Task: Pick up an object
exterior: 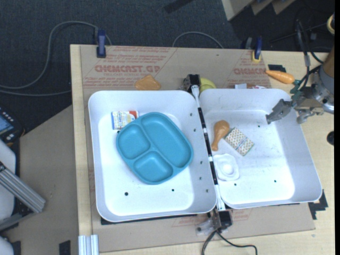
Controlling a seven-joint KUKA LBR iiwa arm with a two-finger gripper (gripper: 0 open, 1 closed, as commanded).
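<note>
Camera view looks down on two white bins sitting side by side on a cardboard-topped bench. Left bin (101,158) has a blue divided plate (154,147) lying flat across its middle, three compartments facing up, plus a small carton (123,118) tucked right at the plate's upper-left edge, touching it or close to it.

Right bin (303,169) has three small things bunched toward its left side: a tan drumstick-looking toy (219,133) near the divider, a little patterned packet (238,141) just beside it on the right, and a white cup-like piece (227,169) just below both, up against the bin's left wall.

Gripper (289,110) comes in from the right and sits over the upper-right part of the right bin, well apart from those three items. One dark finger (277,112) sticks out to the left. The two fingers look spread apart, with nothing between them.

Outside the bins along the far edge: an orange lump (147,83) above the left bin, something yellow-green (206,84) by the gap between the bins, and a carrot (280,77) near the top right corner. Two blue clamps (101,42) pin the board at the back edge.
</note>
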